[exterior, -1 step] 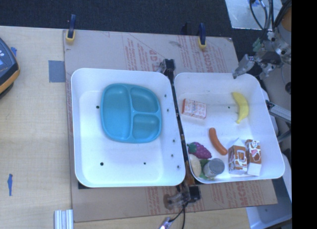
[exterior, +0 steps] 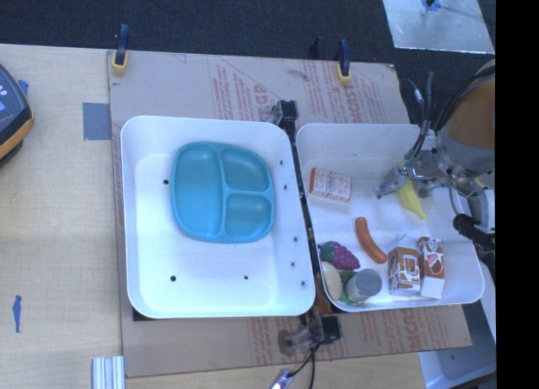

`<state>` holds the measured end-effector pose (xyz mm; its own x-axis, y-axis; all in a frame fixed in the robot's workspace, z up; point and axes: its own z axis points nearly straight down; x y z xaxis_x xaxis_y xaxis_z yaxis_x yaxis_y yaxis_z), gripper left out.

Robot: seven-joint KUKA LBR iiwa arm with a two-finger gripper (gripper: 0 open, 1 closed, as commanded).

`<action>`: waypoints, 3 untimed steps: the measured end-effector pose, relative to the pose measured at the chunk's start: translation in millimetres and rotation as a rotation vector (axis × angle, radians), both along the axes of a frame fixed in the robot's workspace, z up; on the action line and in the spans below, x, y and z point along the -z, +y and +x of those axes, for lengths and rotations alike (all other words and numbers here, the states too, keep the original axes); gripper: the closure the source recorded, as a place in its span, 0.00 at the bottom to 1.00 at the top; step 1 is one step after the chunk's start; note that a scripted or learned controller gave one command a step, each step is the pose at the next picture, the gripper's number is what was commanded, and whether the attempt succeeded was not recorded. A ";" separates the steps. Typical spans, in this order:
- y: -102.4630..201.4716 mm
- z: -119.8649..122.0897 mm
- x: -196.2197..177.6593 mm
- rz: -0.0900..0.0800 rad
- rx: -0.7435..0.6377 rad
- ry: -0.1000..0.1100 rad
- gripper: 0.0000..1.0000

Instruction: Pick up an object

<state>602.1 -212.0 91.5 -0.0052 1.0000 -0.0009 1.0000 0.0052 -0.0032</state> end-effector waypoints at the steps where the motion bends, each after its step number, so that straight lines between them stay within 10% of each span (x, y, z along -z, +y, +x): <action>1: -1.3 0.2 -10.9 -0.001 -0.002 0.001 1.00; 2: 74.2 28.4 -0.3 -0.001 -0.002 -0.002 1.00; 3: 149.7 30.0 -101.4 0.002 0.001 -0.002 1.00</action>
